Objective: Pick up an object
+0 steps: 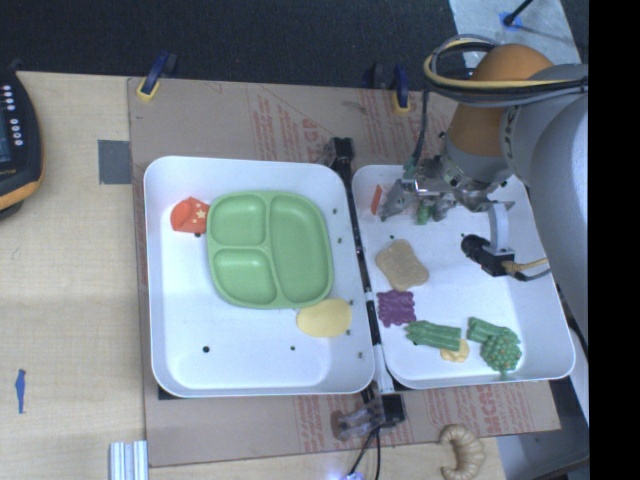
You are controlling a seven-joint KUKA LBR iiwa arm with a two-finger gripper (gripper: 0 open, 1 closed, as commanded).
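Camera view: hand (415, 206) sits low in upper part of right bin (520, 303); open or closed, can't tell. Small red piece (377, 200) just left of it, by bin wall. Tan piece (401, 264) near, below hand; purple piece (396, 307) under that. Green veg (433, 334) & broccoli (497, 346) at bin's bottom. Left bin (230, 353): green divided plate (270, 248), red item (188, 215) at its upper left, yellow piece (325, 318) lower right.
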